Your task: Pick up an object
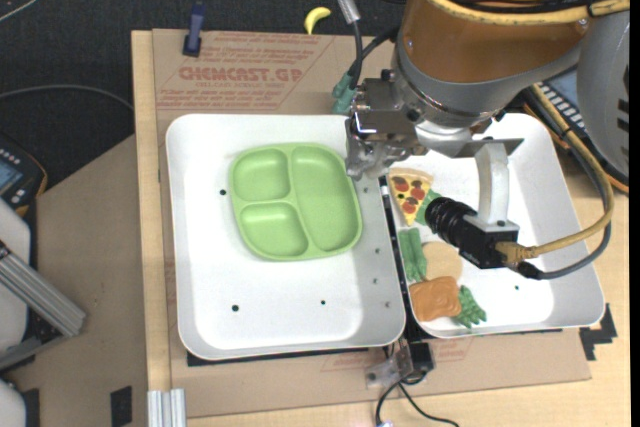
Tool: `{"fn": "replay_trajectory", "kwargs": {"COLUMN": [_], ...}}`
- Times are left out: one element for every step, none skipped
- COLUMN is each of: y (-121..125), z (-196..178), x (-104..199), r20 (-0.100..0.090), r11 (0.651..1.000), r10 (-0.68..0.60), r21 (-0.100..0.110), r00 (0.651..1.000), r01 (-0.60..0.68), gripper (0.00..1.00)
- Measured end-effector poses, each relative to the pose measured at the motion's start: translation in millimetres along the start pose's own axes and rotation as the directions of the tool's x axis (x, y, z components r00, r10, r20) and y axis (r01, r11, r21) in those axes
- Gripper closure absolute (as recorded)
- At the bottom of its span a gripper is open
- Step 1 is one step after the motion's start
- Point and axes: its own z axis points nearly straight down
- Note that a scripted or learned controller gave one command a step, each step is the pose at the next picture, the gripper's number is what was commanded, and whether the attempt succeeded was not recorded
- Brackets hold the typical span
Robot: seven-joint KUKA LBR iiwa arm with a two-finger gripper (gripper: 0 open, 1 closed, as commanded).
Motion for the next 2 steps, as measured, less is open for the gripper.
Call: {"fn": "replay_trajectory", "kwargs": {"y": [1,1], "z": [-50,10], "x": [-73,-71], "r20": [0.0,0.002], "r11": [1.0,1.0], "r10": [0.013,0.009], "r21": [-0.012,0.002], "r00": [1.0,1.0], "r01": [-0.013,-0.009], "gripper": [1.0,1.0]}}
